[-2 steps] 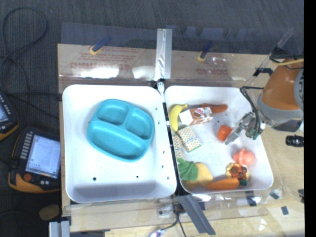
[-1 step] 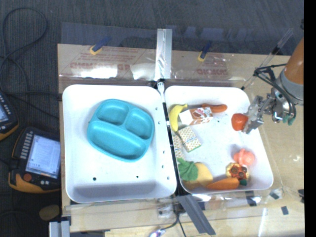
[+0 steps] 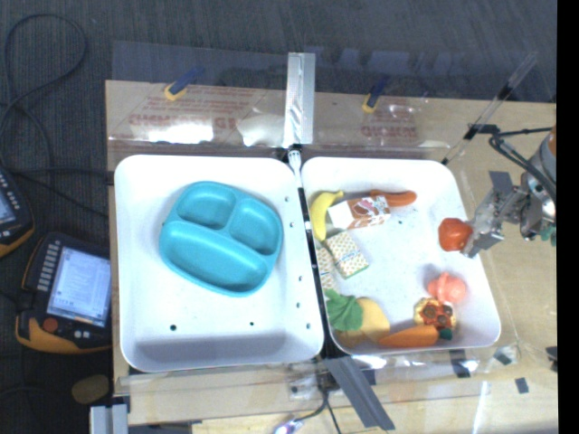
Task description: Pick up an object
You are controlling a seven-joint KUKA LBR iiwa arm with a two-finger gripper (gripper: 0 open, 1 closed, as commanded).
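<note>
Jaws (image 3: 488, 229) beside red tomato (image 3: 455, 234), right bin (image 3: 470, 197) edge; grip unclear.

**Open middle, crowded edges**

The right bin (image 3: 398, 172) has bare floor at its centre. Banana (image 3: 320, 212), carton (image 3: 365, 210) and box (image 3: 347, 253) crowd the left; tomato (image 3: 454, 234), peach (image 3: 447, 288) and carrot (image 3: 409, 337) line the right and front.

You have a teach pendant (image 3: 65, 289) lying on the dark floor left of the bench. A black cable (image 3: 36, 107) loops above it. Two blue-and-yellow clamps (image 3: 184, 84) (image 3: 374, 97) sit on the clear sheet (image 3: 226, 116) behind the bins.
</note>
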